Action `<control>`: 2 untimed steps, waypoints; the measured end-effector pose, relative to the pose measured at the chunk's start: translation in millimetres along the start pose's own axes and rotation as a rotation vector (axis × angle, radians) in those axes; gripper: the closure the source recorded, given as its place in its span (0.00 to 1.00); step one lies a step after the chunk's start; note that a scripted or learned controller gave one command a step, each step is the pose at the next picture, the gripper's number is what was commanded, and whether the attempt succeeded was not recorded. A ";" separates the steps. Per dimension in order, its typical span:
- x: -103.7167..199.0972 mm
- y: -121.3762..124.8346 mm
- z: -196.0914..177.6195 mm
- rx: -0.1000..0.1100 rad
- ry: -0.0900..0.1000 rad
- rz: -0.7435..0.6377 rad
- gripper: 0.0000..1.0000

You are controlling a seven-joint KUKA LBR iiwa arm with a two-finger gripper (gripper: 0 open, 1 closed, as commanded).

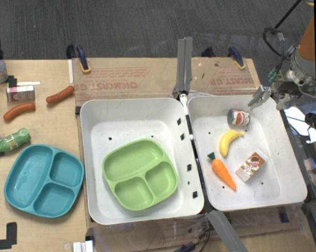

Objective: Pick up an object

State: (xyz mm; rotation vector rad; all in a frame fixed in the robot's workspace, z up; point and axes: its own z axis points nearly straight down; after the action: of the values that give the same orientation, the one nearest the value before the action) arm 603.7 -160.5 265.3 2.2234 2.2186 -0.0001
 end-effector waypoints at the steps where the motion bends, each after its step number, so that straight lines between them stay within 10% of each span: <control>1: 87.1 -10.2 74.7 0.003 0.000 -0.136 0.00; 2: 218.6 -86.7 62.6 0.004 0.000 -0.077 0.00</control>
State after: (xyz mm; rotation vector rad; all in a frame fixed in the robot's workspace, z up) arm 517.5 58.3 202.6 2.1375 2.3048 -0.0045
